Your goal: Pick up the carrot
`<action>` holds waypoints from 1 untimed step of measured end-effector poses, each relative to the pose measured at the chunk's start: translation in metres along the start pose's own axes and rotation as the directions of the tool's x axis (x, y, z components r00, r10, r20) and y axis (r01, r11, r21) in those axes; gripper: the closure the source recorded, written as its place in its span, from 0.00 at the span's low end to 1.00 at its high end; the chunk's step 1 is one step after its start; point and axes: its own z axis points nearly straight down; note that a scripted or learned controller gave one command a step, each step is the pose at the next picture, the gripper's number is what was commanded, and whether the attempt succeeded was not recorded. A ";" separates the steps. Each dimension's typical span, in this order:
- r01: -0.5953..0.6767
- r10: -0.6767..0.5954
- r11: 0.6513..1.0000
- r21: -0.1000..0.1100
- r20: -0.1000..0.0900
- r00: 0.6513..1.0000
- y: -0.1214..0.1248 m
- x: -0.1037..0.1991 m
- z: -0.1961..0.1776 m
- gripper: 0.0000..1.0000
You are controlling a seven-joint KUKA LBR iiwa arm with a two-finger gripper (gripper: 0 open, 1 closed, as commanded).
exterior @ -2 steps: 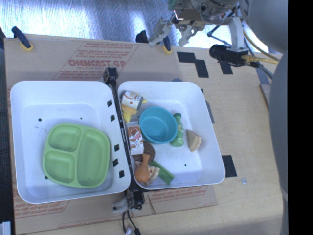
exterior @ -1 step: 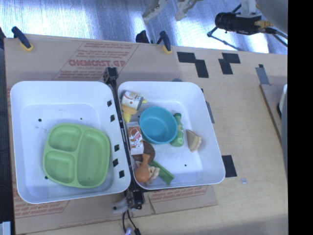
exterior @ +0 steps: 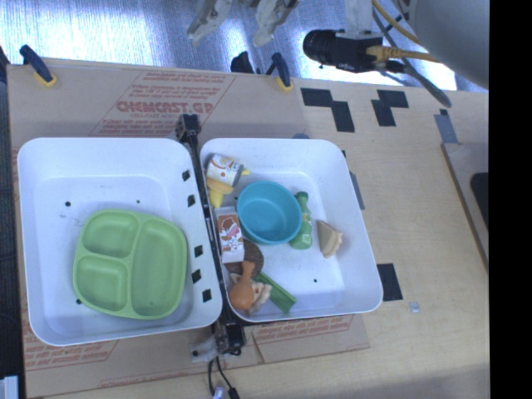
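Nearest to the camera, in the front left corner of the right bin [exterior: 353,223], lies the carrot [exterior: 243,295]: an orange, rounded piece with a green stem [exterior: 278,293] that points away to the right. It touches the bin wall and a brown thing [exterior: 249,260] just behind it. Behind this, still along the left wall of the same bin, is a small card or packet [exterior: 229,236], and beside it the blue bowl [exterior: 268,212] in the middle of the bin. A green bottle [exterior: 302,227] leans on the bowl's right side, and a pale wedge [exterior: 330,239] lies near it. Left of this bin, the other bin [exterior: 41,181] carries a green divided plate [exterior: 130,263].

Farthest, well behind the right bin and above the counter [exterior: 407,223], hangs the claw [exterior: 241,27], its fingers spread wide and holding nothing.

I judge the approach is not yet begun. The next move asks the claw to travel over the bowl to the front corner and come down close to the wall, where there is little room.
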 end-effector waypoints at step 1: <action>0.008 -0.008 1.000 0.004 0.004 1.000 0.000 0.000 -0.010 1.00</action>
